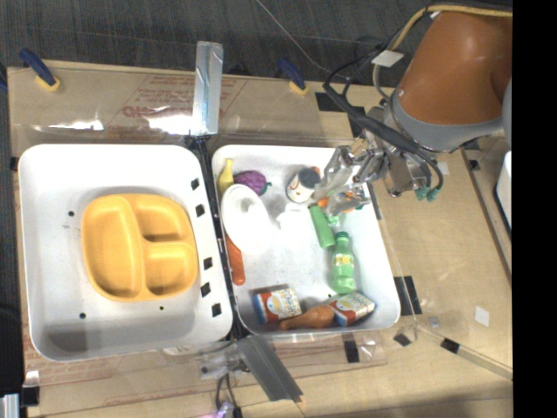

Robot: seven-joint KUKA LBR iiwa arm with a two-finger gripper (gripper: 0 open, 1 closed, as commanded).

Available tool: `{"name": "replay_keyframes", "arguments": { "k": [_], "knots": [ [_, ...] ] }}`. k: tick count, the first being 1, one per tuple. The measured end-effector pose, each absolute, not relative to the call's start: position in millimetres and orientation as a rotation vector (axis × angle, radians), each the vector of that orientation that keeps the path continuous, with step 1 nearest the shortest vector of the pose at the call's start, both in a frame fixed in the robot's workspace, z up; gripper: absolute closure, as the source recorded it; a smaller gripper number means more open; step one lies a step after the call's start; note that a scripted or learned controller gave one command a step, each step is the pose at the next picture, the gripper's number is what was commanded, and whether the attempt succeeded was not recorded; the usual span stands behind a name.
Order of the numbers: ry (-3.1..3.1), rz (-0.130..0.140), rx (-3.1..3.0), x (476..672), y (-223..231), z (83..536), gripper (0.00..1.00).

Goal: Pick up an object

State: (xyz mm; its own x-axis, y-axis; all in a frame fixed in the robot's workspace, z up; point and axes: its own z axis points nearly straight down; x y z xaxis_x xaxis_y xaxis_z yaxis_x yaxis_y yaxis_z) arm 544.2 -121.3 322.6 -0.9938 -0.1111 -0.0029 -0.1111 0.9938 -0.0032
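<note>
My gripper point(341, 184) hovers at two o'clock in the right bin point(383, 242), above the green bottle point(343, 262); my grip's state, I cannot tell.

Two shallow white bins are sitting side by side on the pale wooden surface point(452, 259). The left bin point(35, 233) is holding a yellow divided tray point(139, 244), which is lying flat near its middle, and the right bin point(287, 158) is touching it along a seam dotted with black tabs. A silver strip point(208, 90) is standing above that seam at the far edge. Two blue clamps point(39, 68) point(291, 73) are gripping the back edge. Black cables point(348, 68) are trailing across the dark floor beyond.
</note>
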Motion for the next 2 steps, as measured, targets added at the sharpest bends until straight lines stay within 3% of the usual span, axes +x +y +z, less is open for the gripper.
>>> {"name": "replay_keyframes", "arguments": {
  "k": [1, 2],
  "knots": [
    [3.136, -0.001, 0.187, 497.8, -87, 281, 1.00],
    [3.142, 0.001, 0.102, 479.2, -82, 226, 1.00]
  ]
}}
